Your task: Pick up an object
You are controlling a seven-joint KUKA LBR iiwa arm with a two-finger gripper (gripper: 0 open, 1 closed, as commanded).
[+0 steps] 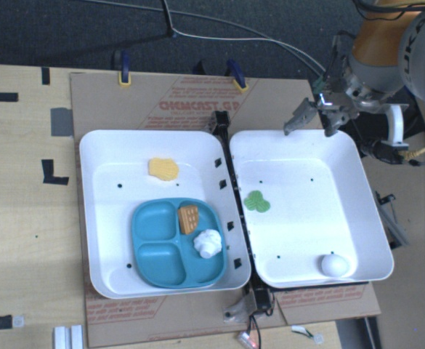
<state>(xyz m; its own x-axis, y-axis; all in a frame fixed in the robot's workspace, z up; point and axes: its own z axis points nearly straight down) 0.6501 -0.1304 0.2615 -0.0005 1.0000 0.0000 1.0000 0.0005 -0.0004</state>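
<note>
My gripper (315, 121) hangs over the far edge of the right bin (357, 187), its two fingers spread open with nothing between them. In the right bin lie a small green leafy piece (256, 201) near the left wall and a white ball (335, 265) at the near right corner. The left bin (99, 195) holds a yellow lump (163, 169) on its floor and a blue divided tray (154, 257). On that tray sit a tan waffle-like piece (188, 218) and a white crumpled lump (208, 243).
Both bins rest on a cardboard sheet (183, 100) held by blue and yellow clamps (124, 69) at the far edge. A cable (219, 31) runs across the dark floor behind. The arm's orange band (390, 20) rises at the top right.
</note>
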